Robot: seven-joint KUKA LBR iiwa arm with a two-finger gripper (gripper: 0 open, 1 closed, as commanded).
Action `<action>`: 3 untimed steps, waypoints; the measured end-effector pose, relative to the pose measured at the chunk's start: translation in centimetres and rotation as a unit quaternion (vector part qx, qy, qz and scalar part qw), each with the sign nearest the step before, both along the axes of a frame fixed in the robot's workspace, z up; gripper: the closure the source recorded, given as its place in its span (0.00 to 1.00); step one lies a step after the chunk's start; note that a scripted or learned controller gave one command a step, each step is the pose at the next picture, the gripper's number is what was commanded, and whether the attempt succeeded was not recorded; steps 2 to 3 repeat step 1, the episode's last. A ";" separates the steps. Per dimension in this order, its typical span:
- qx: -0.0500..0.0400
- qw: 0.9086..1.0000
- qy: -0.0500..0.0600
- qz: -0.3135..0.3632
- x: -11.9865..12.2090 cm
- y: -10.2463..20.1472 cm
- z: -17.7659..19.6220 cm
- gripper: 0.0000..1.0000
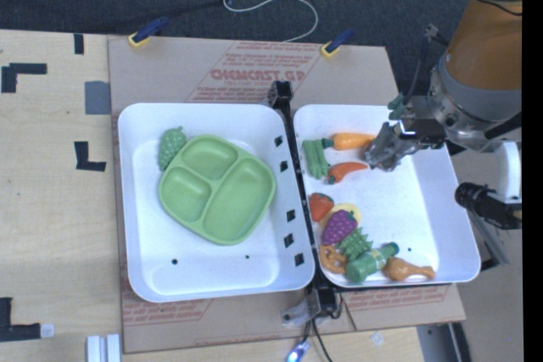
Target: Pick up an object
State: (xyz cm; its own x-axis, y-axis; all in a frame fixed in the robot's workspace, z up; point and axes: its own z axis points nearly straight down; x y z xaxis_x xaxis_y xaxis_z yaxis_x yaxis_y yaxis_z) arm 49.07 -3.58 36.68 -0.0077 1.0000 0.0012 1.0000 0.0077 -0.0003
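I am hovering the dark two-finger gripper (386, 155) beside the orange plastic carrot (353, 141) (finger state unreadable); nothing is lifted yet.

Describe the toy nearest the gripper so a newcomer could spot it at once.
Look in the right bin, near its upper left corner. Just left of the gripper lies an orange carrot with a green stub. A redder pepper lies just below it, but the carrot is paler and straighter.

bins (136, 182): white
plate (217, 189): light green
grapes (338, 226): purple
carrot (353, 141): orange, green top
arm (484, 38): grey, orange band
cardboard (246, 72): brown, red print
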 end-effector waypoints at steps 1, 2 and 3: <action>0.000 1.000 -0.001 0.001 -0.7 6.4 2.1 1.00; 0.000 1.000 -0.001 0.001 -0.7 6.4 2.1 1.00; 0.000 1.000 -0.001 0.001 -0.7 6.4 2.1 1.00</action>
